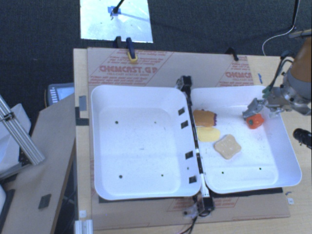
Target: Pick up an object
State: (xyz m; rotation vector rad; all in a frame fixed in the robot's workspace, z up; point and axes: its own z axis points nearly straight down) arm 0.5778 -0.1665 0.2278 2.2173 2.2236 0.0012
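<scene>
**Slab [227, 146] in front, gripper [261, 110] at red piece [254, 122]**

The gripper hangs at the right side of the right bin [287, 172], close upon the red piece. Whether it is open, shut or gripping cannot be told. A sound pick probably needs the piece centred before closing, clear of the bin's right wall. Slab, yellow piece [208, 134] and brown piece [204, 117] lie leftward, well apart and no obstacle. The left bin [105, 94] lies beyond.

One fixed camera looks down at a slant from above the tabletop [146, 62], far enough off to take in both bins; the left bin [141, 94] sits near centre. The right bin [285, 172] lies toward the right edge, where the arm [300, 79] enters.
</scene>
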